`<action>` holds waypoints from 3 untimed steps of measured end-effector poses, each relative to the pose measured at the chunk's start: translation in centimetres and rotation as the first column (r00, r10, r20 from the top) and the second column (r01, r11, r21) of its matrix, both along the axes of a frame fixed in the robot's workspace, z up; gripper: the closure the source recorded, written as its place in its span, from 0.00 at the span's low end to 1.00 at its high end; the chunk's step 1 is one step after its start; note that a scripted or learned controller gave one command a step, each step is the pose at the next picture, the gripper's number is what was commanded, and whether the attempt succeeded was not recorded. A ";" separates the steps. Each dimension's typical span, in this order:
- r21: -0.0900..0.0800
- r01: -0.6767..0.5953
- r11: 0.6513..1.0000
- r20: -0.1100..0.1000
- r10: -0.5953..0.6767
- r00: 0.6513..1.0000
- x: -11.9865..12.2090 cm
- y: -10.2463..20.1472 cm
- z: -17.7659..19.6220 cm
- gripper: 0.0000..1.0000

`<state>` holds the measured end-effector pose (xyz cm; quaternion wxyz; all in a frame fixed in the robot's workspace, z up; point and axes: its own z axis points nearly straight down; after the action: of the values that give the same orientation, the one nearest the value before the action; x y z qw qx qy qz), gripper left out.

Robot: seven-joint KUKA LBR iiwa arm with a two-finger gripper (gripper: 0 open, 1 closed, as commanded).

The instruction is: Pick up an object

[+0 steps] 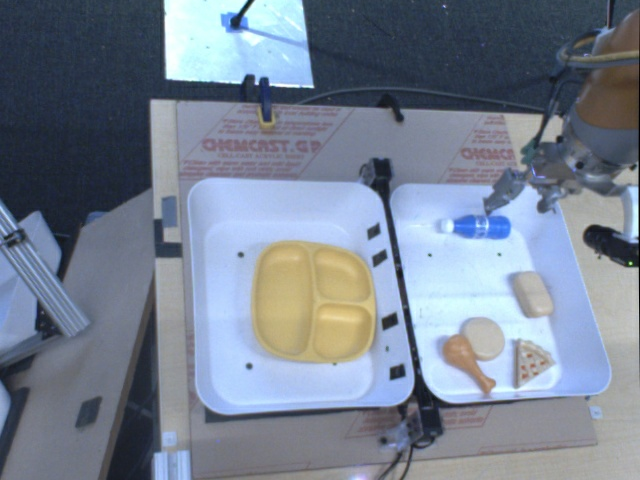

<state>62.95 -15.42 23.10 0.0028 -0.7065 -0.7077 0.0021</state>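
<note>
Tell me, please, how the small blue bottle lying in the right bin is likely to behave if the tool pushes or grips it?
The blue bottle lies on its side and looks round, so a nudge would probably roll it across the right bin. It looks like smooth plastic, so it may slip. It is probably light. The tool hovers just above it, fingers apart.

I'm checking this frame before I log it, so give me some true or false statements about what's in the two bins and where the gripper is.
1. The yellow divided tray lies in the left bin. True.
2. The blue bottle stands upright. False: it lies on its side in the right bin.
3. The gripper hovers over the tray. False: it is above the bottle.
4. The pizza slice lies near the right bin's front corner. True.
</note>
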 end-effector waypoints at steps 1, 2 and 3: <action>-0.001 -0.002 1.000 0.008 0.002 1.000 0.2 0.0 0.5 0.00; -0.001 -0.002 1.000 0.006 0.002 1.000 0.1 0.4 -3.7 0.00; -0.001 0.000 1.000 0.004 0.000 1.000 0.2 0.1 -10.0 0.00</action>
<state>63.14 -15.29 13.13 0.0010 -0.7065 -0.7077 0.0009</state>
